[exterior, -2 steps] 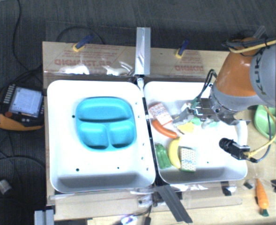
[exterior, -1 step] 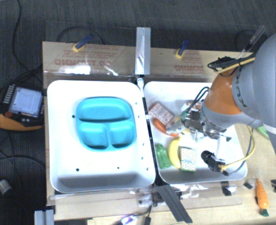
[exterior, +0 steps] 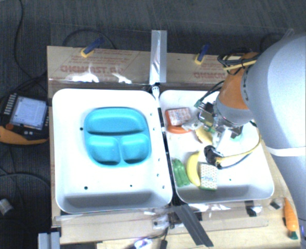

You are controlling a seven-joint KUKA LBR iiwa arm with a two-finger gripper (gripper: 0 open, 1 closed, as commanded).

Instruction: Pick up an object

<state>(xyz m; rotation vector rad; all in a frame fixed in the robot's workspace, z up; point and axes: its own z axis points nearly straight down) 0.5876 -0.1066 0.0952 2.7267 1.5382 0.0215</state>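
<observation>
Red lettering on the cardboard (exterior: 106, 66) behind the bins is too blurred to read.

Tray (exterior: 115, 136) in left bin (exterior: 64, 191) — clutter (exterior: 191, 167) in right bin (exterior: 246, 188).

A cluster of small objects lies in the right-hand white bin (exterior: 246, 191). At about ten o'clock in that bin, a clear packet with a red-and-white label (exterior: 178, 116) rests on a flat orange-red piece (exterior: 176, 129). Toward the centre, a yellow item (exterior: 203, 134) lies partly hidden beneath the arm. At about seven o'clock, a green ridged object (exterior: 180, 172) lies lengthwise against the bin's left wall, a yellow banana-shaped piece (exterior: 194, 169) just beside it at its three o'clock. A small pale carton with speckled print (exterior: 208, 177) touches the banana's right side.
</observation>
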